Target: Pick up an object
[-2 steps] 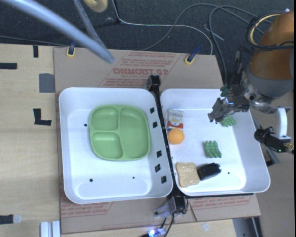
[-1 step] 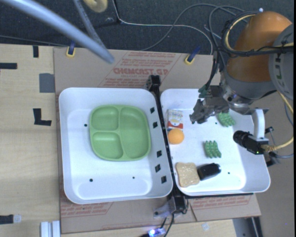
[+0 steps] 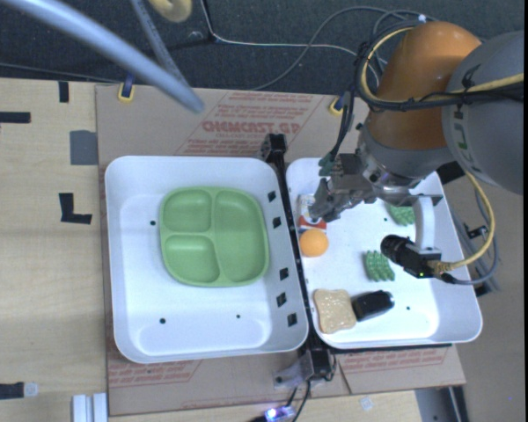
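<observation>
- The left bin (image 3: 128, 262) is carrying a green divided plate (image 3: 215, 236), which is lying flat near the middle of the bin floor. I am not reaching toward it, and it is sitting well apart from my gripper.
- The right bin (image 3: 462, 319) is carrying the loose objects. Along its left side, an orange ball (image 3: 313, 244) is resting near the divider between the two bins, and a tan sponge-like piece (image 3: 333, 309) is lying near the front edge.
- My gripper (image 3: 321, 205) is hanging just above and beside the orange ball, over the left part of the right bin. A small red-and-white item (image 3: 310, 224) is showing at the fingertip area; I cannot tell whether it is an object in the bin or part of my tooling.
- Finger state: I cannot tell whether I am open or closed, because my wrist housing is covering the fingertips from this angle. No object is visibly sitting between my fingers.
- Further right, a black block (image 3: 371, 304) is lying just beside the tan piece, a green ridged piece (image 3: 378, 265) is lying mid-bin, and a second green piece (image 3: 402, 214) is lying partly under my arm.
- Progress judgement: the approach is looking largely done, with the orange ball the likeliest target. Closing on it, securing it and lifting it are remaining.
</observation>
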You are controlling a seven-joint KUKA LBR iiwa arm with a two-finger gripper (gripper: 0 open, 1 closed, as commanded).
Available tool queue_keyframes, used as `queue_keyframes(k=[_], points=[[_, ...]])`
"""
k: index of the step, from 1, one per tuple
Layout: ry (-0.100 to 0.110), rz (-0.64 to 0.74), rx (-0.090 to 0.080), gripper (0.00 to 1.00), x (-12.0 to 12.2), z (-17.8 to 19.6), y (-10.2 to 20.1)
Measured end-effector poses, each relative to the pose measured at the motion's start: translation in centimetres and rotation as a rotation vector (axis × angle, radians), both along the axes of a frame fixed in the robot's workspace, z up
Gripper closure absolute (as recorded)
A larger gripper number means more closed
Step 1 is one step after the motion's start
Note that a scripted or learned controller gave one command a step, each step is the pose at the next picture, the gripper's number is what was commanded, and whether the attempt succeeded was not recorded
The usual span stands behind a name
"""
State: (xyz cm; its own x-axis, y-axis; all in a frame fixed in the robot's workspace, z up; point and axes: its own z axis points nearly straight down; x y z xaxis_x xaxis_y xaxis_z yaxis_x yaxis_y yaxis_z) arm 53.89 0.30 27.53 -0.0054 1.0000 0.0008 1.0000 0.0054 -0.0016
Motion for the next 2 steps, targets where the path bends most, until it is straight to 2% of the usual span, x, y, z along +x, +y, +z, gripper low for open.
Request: queue_keyframes(k=[2], points=[[0.004, -0.001, -0.001, 1.0, -0.4, -5.2, 9.6]])
